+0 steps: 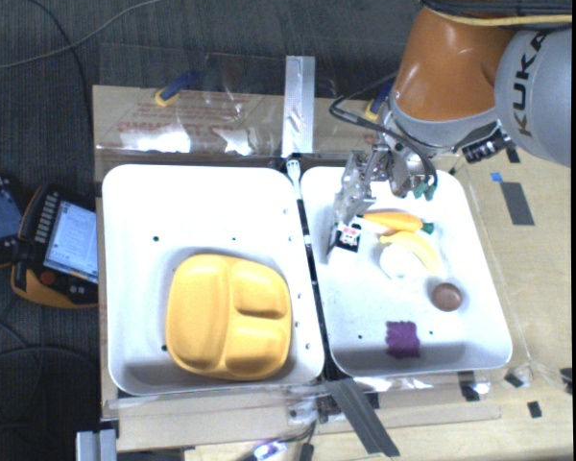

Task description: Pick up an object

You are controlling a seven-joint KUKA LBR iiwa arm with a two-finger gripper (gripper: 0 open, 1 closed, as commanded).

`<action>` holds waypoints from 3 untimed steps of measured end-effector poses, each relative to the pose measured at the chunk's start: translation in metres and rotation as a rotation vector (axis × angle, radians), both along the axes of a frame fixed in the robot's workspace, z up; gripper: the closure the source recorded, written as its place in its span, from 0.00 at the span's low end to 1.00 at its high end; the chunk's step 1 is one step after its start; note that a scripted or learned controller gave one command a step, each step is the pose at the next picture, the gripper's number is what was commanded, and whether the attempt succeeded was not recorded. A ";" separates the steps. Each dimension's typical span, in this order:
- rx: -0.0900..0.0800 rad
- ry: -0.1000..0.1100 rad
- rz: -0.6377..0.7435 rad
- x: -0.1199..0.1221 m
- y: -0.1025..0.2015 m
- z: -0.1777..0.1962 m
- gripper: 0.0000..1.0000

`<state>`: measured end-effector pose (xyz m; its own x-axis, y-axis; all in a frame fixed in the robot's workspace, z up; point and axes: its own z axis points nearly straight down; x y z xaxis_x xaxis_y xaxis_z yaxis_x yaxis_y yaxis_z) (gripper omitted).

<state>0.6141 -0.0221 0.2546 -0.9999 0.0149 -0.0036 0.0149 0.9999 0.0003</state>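
My gripper [354, 203] hangs low over the far left part of the right bin [480, 349], under the orange wrist band. Just below its tip lies a small black and white object [348, 238], close to the bin's left wall; whether they touch is unclear. To the right of the gripper are an orange carrot-like piece [394, 222], a yellow banana [420, 249] and a white round piece [395, 261]. A brown ball [446, 297] and a purple block [401, 339] lie nearer the front.
The left bin [134, 209] holds a large yellow divided plate [228, 315]. A clear plastic sheet [202, 118] lies behind the bins. A handheld pendant [53, 248] rests on the floor at the left. The arm's body [480, 56] looms over the back right corner.
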 end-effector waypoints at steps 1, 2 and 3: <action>0.001 -0.001 0.440 0.021 0.029 -0.011 1.00; -0.001 0.004 0.716 -0.101 -0.012 -0.052 1.00; 0.000 0.000 0.993 -0.072 -0.002 -0.052 1.00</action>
